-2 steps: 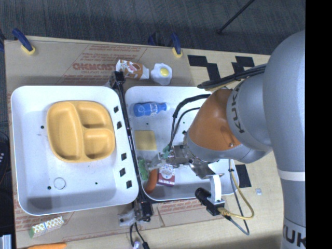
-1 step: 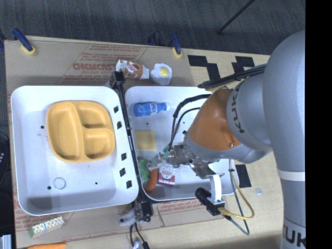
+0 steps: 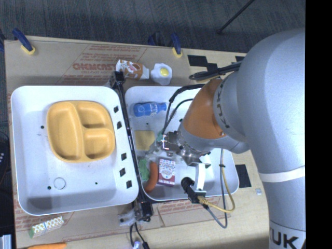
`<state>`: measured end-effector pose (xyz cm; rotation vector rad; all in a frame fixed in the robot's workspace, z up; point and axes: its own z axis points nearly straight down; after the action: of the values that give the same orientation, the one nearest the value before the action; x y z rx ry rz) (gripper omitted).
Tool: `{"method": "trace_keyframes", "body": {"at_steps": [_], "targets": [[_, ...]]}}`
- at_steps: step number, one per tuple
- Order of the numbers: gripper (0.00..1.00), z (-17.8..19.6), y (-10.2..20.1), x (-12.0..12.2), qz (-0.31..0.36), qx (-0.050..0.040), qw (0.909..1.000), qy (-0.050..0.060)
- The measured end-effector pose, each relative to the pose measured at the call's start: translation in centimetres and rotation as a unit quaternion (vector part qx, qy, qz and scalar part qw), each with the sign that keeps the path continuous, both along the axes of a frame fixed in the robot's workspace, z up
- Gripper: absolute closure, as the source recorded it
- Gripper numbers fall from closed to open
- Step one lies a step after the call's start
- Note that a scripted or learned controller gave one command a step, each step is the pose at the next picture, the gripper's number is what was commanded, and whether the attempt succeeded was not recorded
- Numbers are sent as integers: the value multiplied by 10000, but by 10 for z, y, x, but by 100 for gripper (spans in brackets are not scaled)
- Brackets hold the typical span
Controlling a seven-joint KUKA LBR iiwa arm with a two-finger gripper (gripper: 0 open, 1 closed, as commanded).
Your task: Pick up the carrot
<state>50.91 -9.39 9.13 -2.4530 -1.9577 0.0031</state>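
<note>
The carrot [image 3: 151,177] is orange with a green top and lies in the right bin [image 3: 231,176], against the wall it shares with the left bin, near the front. A red and white packet [image 3: 167,171] lies beside it on the right. My gripper [image 3: 166,145] hangs just above and behind the carrot and packet, under the orange-banded wrist [image 3: 205,119]. The wrist hides most of it. Nothing shows as held.
A blue bottle [image 3: 149,109] and a yellow block [image 3: 145,138] lie further back in the right bin. The left bin [image 3: 31,191] holds a yellow divided plate [image 3: 81,130]. A small carton [image 3: 129,69] and a white-and-yellow item [image 3: 162,73] sit on the bench behind the bins.
</note>
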Motion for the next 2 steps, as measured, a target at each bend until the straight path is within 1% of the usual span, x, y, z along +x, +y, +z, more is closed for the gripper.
{"method": "trace_keyframes", "body": {"at_steps": [1,2], "targets": [[0,22,4,57,-327,3,9995,2],[0,201,-2,148,-460,-6,9989,-15]]}}
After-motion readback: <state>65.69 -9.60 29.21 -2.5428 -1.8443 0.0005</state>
